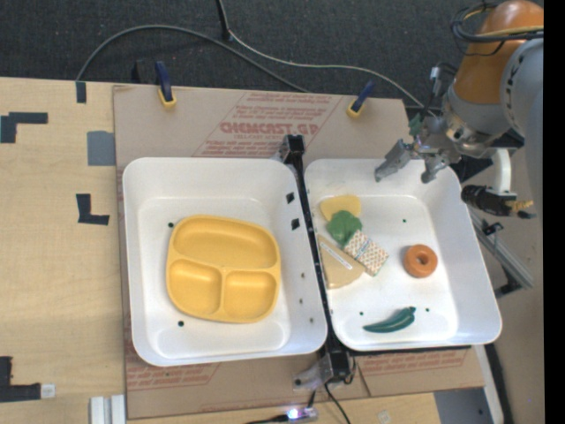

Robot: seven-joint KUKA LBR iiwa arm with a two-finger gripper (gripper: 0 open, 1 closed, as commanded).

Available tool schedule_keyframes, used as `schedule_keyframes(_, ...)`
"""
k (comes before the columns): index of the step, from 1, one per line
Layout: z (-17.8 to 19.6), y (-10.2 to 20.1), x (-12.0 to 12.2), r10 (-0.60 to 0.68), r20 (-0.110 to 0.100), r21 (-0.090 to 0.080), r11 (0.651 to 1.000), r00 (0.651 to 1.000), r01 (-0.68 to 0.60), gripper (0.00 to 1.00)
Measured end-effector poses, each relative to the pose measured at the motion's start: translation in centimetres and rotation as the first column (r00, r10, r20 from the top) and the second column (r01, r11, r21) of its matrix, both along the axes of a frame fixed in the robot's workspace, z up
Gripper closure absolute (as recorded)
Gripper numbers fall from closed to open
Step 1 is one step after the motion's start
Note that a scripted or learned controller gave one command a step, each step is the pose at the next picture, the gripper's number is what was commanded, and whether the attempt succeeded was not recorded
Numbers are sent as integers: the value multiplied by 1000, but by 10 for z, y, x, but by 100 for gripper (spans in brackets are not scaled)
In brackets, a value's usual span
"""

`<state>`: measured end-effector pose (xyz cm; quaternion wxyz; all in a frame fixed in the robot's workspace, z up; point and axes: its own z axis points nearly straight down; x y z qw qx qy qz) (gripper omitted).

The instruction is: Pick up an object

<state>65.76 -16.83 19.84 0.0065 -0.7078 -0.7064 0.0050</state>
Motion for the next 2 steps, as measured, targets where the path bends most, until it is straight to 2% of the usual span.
schedule_keyframes(1,10,0,3,3,15,-3,1000,1000,-3,0)
schedule_keyframes(2,-48,6,-7,4,9,-2,1000,1000,-4,0)
